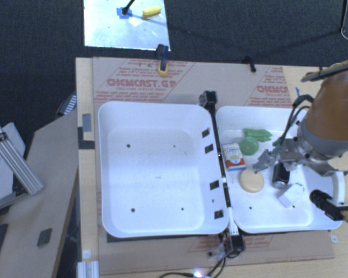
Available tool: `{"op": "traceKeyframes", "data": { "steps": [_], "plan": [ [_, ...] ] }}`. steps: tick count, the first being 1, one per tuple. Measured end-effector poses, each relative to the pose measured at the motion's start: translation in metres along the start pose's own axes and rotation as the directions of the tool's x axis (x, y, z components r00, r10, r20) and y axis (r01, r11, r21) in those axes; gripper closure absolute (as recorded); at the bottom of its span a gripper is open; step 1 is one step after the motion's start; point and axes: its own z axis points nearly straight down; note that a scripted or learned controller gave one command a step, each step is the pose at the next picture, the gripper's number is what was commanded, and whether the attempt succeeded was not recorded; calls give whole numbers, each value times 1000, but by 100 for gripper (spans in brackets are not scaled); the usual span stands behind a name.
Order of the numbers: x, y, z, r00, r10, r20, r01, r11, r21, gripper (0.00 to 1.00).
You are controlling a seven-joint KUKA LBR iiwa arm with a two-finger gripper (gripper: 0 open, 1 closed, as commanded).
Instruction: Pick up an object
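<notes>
Objects are lying in the right bin (261,222): one green toy (252,139), one small box (233,156), one tan disc (252,182), one dark can (280,176) and one white scrap (288,198). Two bins are sitting side by side; the left bin (156,172) is adjoining. The gripper (276,162) is hovering over the can; its finger spread cannot be determined. The arm (336,117) is running past the frame edge.
</notes>
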Motion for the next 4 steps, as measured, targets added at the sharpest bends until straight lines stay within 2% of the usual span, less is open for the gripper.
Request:
{"op": "traceKeyframes", "data": {
  "steps": [1,2,3,4],
  "plan": [
    [14,15,117,1000,1,-2,-1,1000,4,0],
    [13,16,102,1000,2,0,-2,1000,-1,100],
    [66,68,6,1000,-9,-1,9,1000,-13,100],
    [86,-15,13,1000,1,-2,-1,1000,7,100]
  ]
}}
